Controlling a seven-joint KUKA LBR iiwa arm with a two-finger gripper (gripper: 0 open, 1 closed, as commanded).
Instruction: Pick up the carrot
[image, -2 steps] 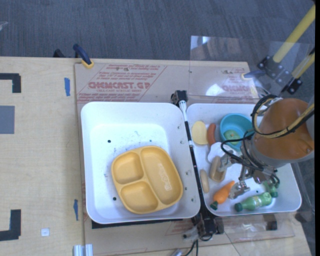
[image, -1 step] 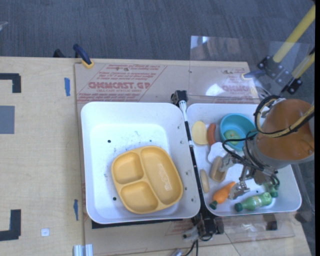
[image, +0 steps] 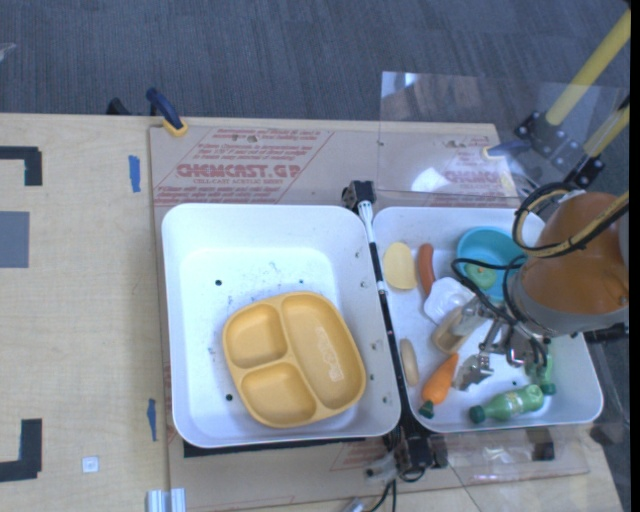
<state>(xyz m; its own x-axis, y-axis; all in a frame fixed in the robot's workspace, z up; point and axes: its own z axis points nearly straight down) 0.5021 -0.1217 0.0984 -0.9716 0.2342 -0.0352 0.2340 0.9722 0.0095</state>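
cam: fixed overhead; slanted down | covers: both bins (image: 190, 300)

The grey arm with its orange band (image: 580, 262) reaches in from the right and leans down over the right bin (image: 590, 400). Its tool (image: 478, 368) hangs low inside this bin, near the front wall, with the metal fingers pointing down and left.

- The yellow divided plate (image: 292, 358) looked smooth, glossy plastic
- The white bins (image: 190, 300) – matt plastic, the left one scuffed
- The carrot (image: 439, 381) looked smooth, plastic-like
- The gripper (image: 478, 368) was bare metal
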